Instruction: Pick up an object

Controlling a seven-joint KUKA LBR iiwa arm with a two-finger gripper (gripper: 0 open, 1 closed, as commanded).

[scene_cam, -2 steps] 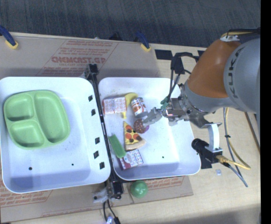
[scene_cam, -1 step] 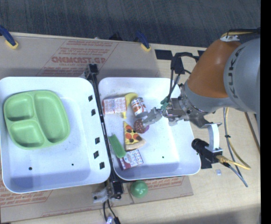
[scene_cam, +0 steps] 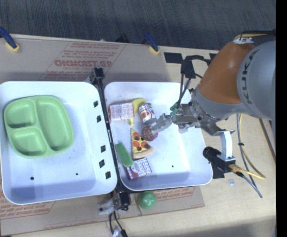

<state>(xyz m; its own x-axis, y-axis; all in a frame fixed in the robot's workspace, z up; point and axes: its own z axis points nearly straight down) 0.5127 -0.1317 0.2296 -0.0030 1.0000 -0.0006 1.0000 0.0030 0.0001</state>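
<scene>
Where the claw (scene_cam: 155,126) hangs, a dark toy (scene_cam: 147,133) touches it.

Even, fairly bright light from overhead, with the top of the frame darker. The white bins (scene_cam: 15,181) look slightly bluish, with soft shadow along their lower inner walls. The orange band (scene_cam: 222,78) shows a mild sheen. The frame is coarse and slightly soft; small items lack fine detail.
</scene>
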